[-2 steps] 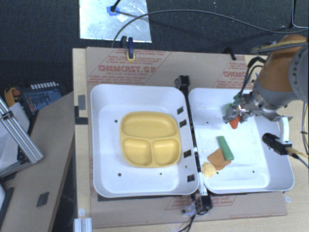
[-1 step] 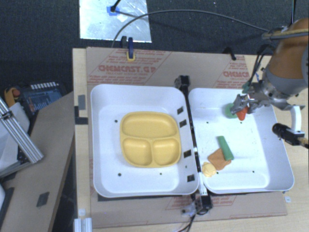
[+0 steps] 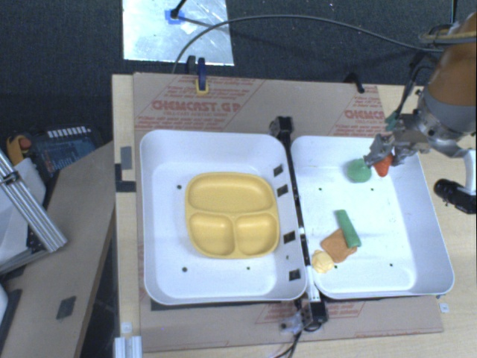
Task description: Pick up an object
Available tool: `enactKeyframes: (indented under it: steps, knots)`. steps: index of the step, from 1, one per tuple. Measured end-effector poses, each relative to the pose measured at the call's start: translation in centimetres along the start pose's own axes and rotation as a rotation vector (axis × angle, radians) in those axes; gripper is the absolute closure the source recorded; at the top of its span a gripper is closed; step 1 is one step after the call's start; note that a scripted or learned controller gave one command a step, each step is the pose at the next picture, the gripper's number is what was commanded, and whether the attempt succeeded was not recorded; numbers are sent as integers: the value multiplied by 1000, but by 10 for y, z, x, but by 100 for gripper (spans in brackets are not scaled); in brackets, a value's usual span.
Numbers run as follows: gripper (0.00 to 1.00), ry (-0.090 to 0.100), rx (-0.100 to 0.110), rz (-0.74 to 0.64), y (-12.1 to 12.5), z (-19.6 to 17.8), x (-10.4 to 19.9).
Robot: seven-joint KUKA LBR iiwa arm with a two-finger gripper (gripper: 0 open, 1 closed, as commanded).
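Note:
In the right bin [image 3: 417,222] a round green object [image 3: 358,171] lies near the back, with a small red-orange piece [image 3: 382,168] right beside it. My gripper [image 3: 386,151] hangs over these two at the bin's back right, its tip just above the red-orange piece. Toward the bin's front lie a green stick [image 3: 347,228], an orange wedge [image 3: 337,246] and a small yellow piece [image 3: 323,262], touching one another.
The left bin [image 3: 160,200] holds a yellow divided tray [image 3: 229,214]. A black divider [image 3: 291,200] runs between the bins. Cables cross above the bench at the back. A metal rail and electronics sit off the bench at far left.

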State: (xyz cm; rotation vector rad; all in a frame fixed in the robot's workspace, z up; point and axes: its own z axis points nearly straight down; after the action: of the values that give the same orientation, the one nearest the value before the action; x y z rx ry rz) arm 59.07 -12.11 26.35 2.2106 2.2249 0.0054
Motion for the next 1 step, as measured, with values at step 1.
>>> enactKeyframes:
  steps: [1]
  knots:
    - [100,0,0,0,2,-39,0]
